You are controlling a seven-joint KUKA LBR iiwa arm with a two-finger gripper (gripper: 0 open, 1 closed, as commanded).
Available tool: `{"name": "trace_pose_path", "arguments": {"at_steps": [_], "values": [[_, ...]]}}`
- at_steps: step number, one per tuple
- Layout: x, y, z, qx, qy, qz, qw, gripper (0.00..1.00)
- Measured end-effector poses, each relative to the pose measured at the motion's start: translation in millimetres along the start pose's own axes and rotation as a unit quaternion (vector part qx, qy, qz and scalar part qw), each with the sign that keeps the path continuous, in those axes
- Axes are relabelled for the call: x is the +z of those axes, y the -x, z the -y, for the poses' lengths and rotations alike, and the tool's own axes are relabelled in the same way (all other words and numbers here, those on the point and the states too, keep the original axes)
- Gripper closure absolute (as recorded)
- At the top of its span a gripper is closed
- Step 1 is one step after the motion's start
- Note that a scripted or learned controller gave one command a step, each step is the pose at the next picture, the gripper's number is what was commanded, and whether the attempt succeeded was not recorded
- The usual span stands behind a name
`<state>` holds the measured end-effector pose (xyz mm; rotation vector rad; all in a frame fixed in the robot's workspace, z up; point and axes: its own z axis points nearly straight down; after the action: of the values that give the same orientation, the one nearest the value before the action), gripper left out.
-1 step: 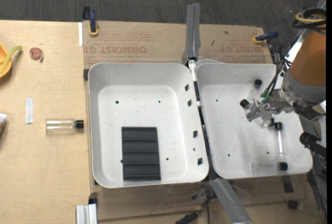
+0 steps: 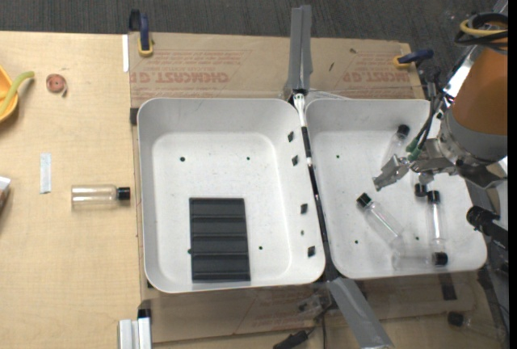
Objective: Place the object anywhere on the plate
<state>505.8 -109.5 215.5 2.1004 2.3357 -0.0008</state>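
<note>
Two bottles (image 2: 380,220) in right bin (image 2: 347,258); plate (image 2: 218,240) in left bin (image 2: 161,202).

so on the wooden bench left of the bins there's a clear vial with a black cap (image 2: 100,194) lying on its side, a small white strip (image 2: 45,174) just above-left of it, a little pinkish disc (image 2: 55,83) further up, blue clamps (image 2: 139,26) on the cardboard
</note>
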Motion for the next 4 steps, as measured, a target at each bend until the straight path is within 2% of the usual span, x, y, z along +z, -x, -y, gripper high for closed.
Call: {"name": "trace_pose_path", "arguments": {"at_steps": [1,2,3,4], "values": [[6.5,44.8,-58.6,0.108,-0.001,0.001,0.9942,0.0],[-23.1,94.6,-126.0,0.177,-0.001,0.001,0.9842,0.0],[-96.3,121.0,-141.4,0.177,-0.001,0.001,0.9842,0.0],[-177.3,24.9,-151.5,0.381,-0.001,0.001,0.9245,0.0]]}}
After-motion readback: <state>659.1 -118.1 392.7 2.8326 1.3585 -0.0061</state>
